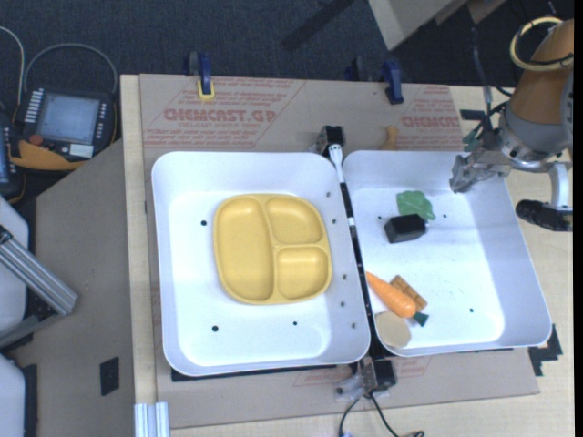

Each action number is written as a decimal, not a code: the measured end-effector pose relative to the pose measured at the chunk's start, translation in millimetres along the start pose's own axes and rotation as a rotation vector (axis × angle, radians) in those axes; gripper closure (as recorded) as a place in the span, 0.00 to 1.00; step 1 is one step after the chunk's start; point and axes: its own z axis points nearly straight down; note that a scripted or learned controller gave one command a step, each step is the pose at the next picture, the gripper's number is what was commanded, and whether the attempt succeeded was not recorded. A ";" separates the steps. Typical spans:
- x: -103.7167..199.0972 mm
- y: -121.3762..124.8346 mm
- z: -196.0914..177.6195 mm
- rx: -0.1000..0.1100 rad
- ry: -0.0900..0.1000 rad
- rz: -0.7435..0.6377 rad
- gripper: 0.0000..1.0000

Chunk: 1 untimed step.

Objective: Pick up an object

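The right bin (pixel 496 271) holds several small things. A green leafy piece (pixel 414 202) lies near its upper middle, with a black block (pixel 404 228) just below it. At the bin's lower left lie an orange carrot (pixel 390 294), a small brown block (pixel 409 295) against it, and a pale round disc (pixel 393 330). My gripper (pixel 462 177) hangs over the bin's upper right part, to the right of the green piece, with nothing seen between its fingers.
The left bin (pixel 182 271) bears a yellow divided plate (pixel 271 247) in its middle. The arm (pixel 537 89) reaches in from the upper right. Clamps (pixel 205 73) sit on the bench's back edge. A pendant screen (pixel 66 116) lies off the bench, at left.
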 end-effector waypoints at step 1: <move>-6.5 1.7 -63.6 -0.006 -0.002 0.002 1.00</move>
